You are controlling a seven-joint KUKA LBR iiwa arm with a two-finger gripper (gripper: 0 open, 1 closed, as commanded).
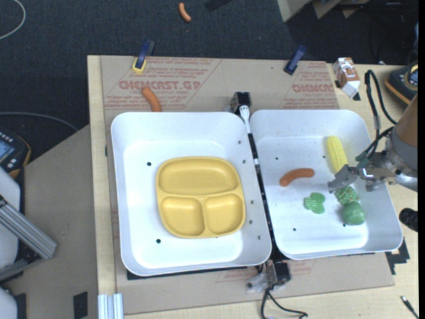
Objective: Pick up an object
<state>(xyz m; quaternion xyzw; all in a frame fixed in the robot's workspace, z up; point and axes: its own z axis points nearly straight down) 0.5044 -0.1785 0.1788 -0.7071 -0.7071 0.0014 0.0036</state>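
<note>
The arm is reaching in over the right bin from the table's right edge, and the gripper is hanging low near that bin's right wall, just above a small cluster of toy food. The jaws are standing apart, one finger pointing toward the bin's middle and the other toward the wall, with nothing between them.

Directly under the gripper a green knobbly piece is lying on the bin floor, and a rounder green piece is sitting just beside it, nearer the front edge. A third green piece is lying a little toward the middle, a corn cob is lying toward the back edge, and a sausage is resting near the bin's centre. The left bin is carrying a yellow tray.

The knobbly piece is looking like the likely target. The risk is coming from crowding: the two green pieces are nearly touching, so a descending finger may be landing on top of one or nudging both aside. The bin wall is also close, and the outer finger may be catching it. Small rounded toys may be squirting out as the jaws are closing
</note>
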